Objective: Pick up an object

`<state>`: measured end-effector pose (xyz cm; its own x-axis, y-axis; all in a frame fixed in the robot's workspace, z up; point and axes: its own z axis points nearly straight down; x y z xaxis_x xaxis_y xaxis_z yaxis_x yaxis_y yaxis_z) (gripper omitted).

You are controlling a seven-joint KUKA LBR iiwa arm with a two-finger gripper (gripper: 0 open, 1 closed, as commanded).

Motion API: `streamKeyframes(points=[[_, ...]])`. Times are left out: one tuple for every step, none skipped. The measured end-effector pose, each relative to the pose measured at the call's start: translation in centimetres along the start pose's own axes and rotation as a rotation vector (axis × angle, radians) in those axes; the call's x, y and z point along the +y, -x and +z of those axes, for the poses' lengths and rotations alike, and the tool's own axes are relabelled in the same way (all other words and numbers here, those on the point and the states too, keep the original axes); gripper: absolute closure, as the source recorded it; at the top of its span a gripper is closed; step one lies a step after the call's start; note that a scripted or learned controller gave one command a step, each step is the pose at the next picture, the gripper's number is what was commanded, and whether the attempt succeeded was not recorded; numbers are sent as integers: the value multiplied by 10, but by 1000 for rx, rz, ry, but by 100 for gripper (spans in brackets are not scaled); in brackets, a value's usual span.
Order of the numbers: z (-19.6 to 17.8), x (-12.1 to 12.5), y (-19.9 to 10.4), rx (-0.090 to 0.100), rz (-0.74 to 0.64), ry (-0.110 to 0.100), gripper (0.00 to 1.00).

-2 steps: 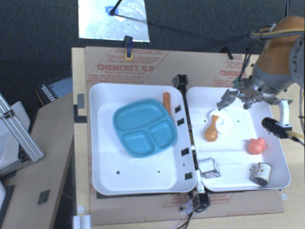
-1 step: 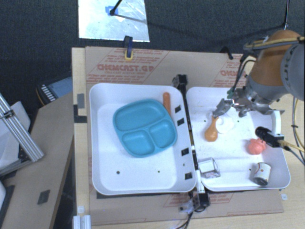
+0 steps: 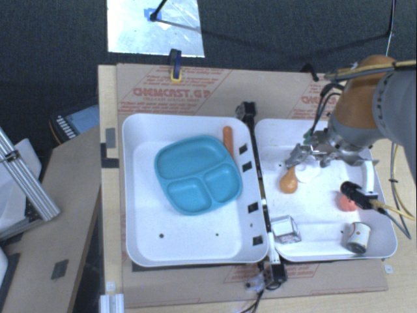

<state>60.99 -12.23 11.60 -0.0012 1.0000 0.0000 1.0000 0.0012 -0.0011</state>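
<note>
So the surface (image 3: 195, 83) is brown board with red lettering, dark carpet behind it and a shiny sheet (image 3: 155, 19) lying back there. Two white bins sit side by side: the left bin (image 3: 140, 240) has a blue divided plate (image 3: 197, 173) and an orange stick (image 3: 228, 141) by its right wall. The right bin (image 3: 384, 240) holds a yellow-orange pear-shaped thing (image 3: 288, 180), directly under the gripper (image 3: 301, 155) (can't tell how wide the fingers are or if they've got it). A red object (image 3: 346, 203), small can (image 3: 356, 237) and clear box (image 3: 285, 229) hug the near edges, middle floor open.
</note>
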Motion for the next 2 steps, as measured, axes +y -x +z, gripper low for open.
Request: streamKeyframes(points=[[33,1,0,0,0,1,0],[17,4,1,-4,1,12,100]])
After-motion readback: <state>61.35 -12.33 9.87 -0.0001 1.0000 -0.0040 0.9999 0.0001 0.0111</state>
